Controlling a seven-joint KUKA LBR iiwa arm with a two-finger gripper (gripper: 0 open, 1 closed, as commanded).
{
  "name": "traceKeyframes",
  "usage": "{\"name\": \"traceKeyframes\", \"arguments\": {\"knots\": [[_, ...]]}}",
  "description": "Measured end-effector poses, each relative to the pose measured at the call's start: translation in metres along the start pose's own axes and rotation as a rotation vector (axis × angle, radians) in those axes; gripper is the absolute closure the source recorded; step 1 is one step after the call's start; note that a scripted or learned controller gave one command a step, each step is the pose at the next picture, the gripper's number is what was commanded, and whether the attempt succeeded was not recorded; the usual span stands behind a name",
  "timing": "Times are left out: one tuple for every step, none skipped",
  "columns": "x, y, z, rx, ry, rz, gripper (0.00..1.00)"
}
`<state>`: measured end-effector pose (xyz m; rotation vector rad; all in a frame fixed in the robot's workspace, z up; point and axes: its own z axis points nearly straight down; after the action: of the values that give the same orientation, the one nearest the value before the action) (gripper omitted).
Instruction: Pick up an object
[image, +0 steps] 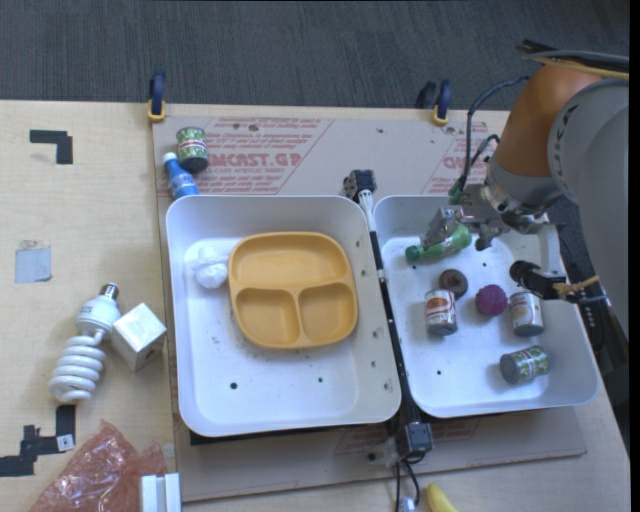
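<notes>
Green bottle (440, 244) lies at the right bin's (470, 398) back edge, end effector (452, 222) right over it, lined up for a grab; finger spread — can't tell.

One fixed camera above my bench, slanted down, moderately far; both white bins (290, 400) framed; my arm (560, 120) enters from right.
</notes>
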<state>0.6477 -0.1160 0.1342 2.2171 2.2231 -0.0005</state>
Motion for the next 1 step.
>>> {"name": "traceKeyframes", "arguments": {"knots": [[0.0227,-0.0027,0.0412,0.001,0.0,0.0,0.0]]}}
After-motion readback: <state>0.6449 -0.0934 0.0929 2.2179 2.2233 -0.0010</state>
